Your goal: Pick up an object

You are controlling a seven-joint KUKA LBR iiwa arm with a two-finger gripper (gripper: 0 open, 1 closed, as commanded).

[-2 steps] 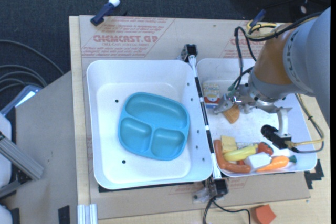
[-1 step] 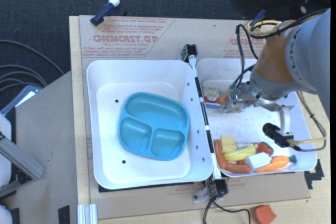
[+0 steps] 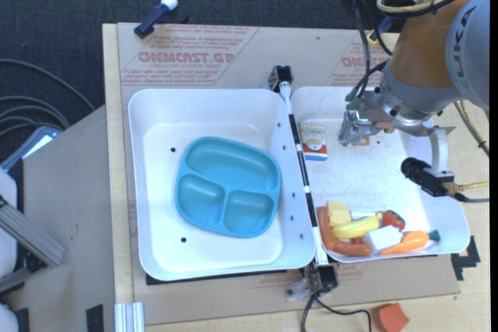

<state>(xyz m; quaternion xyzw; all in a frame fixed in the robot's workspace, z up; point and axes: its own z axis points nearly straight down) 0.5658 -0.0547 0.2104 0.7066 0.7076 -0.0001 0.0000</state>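
The right bin (image 3: 342, 101) holds a pile of toy food along its front edge: a yellow banana (image 3: 355, 228), a yellow cheese block (image 3: 338, 211), a red sausage (image 3: 342, 246), a white block (image 3: 383, 238), an orange carrot (image 3: 408, 242) and a red piece (image 3: 391, 219). A small white carton with red and blue print (image 3: 313, 143) lies near the bin's left wall. My gripper (image 3: 355, 130) hangs over the upper middle of the right bin, just right of the carton, with nothing seen between its fingers.
The left bin (image 3: 148, 167) holds a blue divided plate (image 3: 227, 186). A blue and white handled tool (image 3: 156, 15) lies on the cardboard behind the bins. An orange block (image 3: 391, 316) sits at the bench front. A black part of the arm (image 3: 424, 175) overhangs the right bin.
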